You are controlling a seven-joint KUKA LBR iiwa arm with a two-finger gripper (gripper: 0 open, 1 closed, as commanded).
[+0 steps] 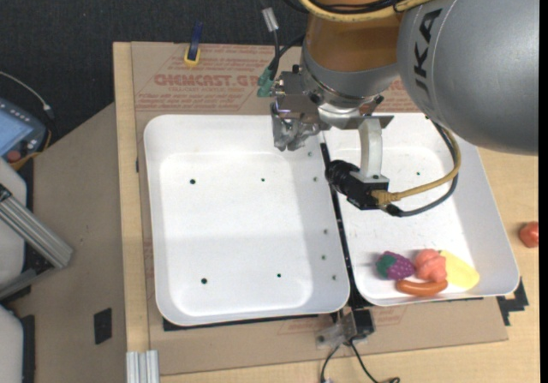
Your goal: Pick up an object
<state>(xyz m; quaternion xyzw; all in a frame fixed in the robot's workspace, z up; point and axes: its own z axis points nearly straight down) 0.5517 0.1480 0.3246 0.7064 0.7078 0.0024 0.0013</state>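
Gripper (289, 134) sits over the far inner corner of the left bin (163, 201); finger state cannot be told. Toys (424, 270) lie in the right bin's (488, 210) near corner, well apart, 1 bin across.

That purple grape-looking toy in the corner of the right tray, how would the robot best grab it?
Probably from straight above, closing the pincer across the purple grape bunch front to back. An orange-pink toy crowds its right and a sausage-like toy lies just below, so the freer left side suits one finger.
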